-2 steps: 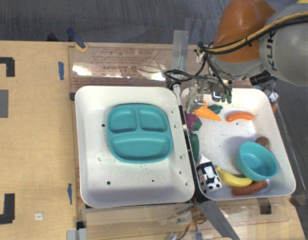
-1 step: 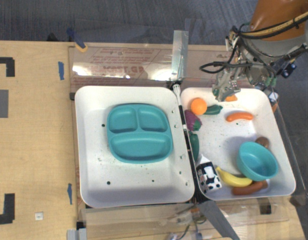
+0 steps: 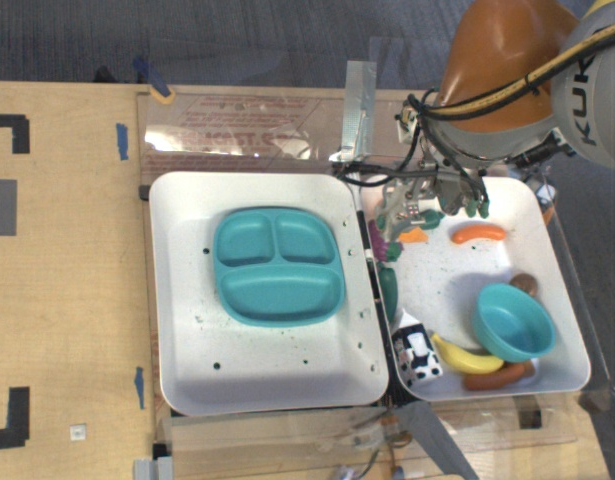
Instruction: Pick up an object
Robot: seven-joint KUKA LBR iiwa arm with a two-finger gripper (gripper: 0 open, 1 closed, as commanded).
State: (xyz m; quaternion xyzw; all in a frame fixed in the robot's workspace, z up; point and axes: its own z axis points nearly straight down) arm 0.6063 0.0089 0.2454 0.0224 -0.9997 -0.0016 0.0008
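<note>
My gripper hangs low over the back left corner of the right bin, under the arm's orange band. Just below it lies a small orange piece. A purple and green item leans against the bin's left wall beside the gripper. An orange-red sausage shape lies to the gripper's right. Cables and the wrist hide what is directly beneath the gripper.
The right bin also holds a teal bowl, a banana, a brown sausage, a black-and-white toy and a dark green item. A teal divided plate lies in the left bin.
</note>
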